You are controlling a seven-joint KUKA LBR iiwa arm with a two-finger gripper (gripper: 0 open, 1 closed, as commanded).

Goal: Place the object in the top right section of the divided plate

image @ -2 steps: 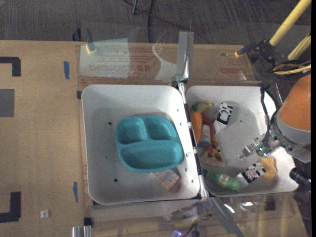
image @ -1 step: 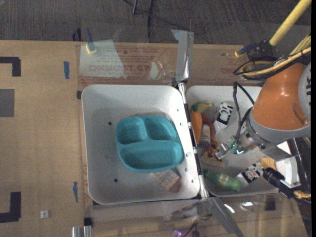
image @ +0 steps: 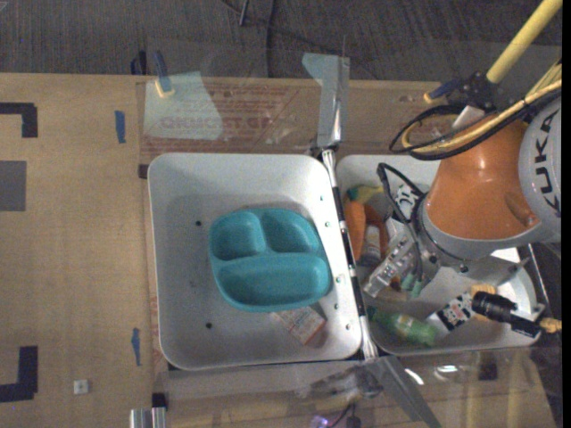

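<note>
- Divided plate [image: 268, 261]: teal, rounded, with three sections, two smaller ones along its upper side and one long one along its lower side; all three look bare.
- It lies flat in the left bin [image: 178, 203], toward that bin's right half, turned slightly off square.
- A small flat packet [image: 303, 322] with reddish print lies on the bin floor just below the plate, touching or tucked under its lower right edge.
- The right bin [image: 526, 328] holds a jumble of things: an orange carrot-shaped piece [image: 356, 228] near its left wall, a green bottle [image: 406, 328] along the lower side, and a black and white marker-like item [image: 482, 308] to the right.
- Which of these is the object to be moved cannot be told.
- The arm [image: 482, 194], with its orange band, hangs over the right bin.
- The gripper [image: 393, 270] is low among the jumble there, well apart from the plate; whether it is open, closed or holding something cannot be told.
</note>
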